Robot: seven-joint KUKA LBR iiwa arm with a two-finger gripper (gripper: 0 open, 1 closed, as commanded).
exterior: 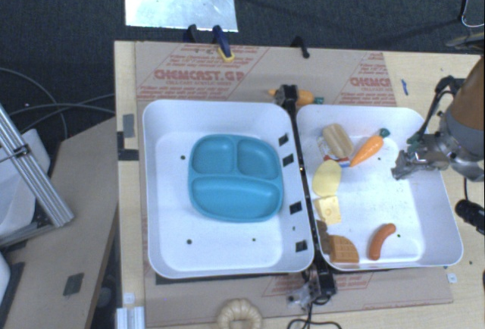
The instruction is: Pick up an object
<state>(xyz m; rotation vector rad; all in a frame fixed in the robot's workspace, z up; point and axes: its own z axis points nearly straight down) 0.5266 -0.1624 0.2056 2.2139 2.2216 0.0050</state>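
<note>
The claw point(404, 165) is hovering at frame right, state unclear, apparently approaching; next, descending onto the carrot point(367, 149).

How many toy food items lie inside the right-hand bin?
6: bread roll, carrot, yellow chip, cheese cube, waffle, sausage. None looks hidden.

Grey arm point(464, 119), metallic grey wrist, black cable looped alongside.
</note>
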